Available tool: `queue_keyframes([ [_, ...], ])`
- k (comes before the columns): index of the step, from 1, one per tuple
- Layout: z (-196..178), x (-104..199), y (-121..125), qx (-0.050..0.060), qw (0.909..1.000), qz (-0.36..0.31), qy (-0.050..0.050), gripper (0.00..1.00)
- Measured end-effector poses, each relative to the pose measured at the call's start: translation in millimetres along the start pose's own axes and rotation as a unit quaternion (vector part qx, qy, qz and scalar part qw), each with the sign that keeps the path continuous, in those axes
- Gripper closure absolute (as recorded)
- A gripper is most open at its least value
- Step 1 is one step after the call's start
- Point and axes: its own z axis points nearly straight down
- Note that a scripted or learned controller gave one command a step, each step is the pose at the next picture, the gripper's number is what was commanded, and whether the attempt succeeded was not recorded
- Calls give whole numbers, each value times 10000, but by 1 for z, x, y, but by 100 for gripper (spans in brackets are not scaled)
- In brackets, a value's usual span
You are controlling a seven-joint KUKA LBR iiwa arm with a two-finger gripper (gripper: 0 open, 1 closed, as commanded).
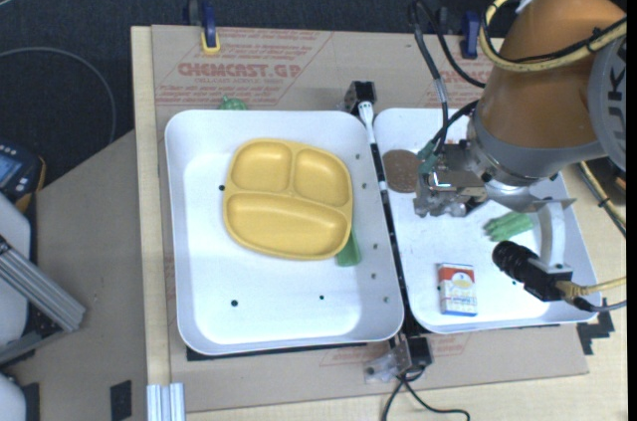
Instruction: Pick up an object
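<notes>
The jaws (438, 202), their state impossible to tell, hang low in the right bin (498, 315) near a small card box (457, 289) lying lengthwise front-to-back.

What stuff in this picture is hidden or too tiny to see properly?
- Pincer, camera view: the arm's bulky wrist hangs over it, so its tips are unclear.
- Green object in the left bin: the yellow divided plate covers most of it.
- Brown round thing in the right bin: partly behind the pincer.
- Small box: print too small to read.
</notes>
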Motion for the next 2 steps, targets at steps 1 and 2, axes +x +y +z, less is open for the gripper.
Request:
queue_keyframes([
  [1,-106,-26,-9,-88,10000,39,-17,100],
  [2,-129,13,-9,-49,10000,14,-11,100],
])
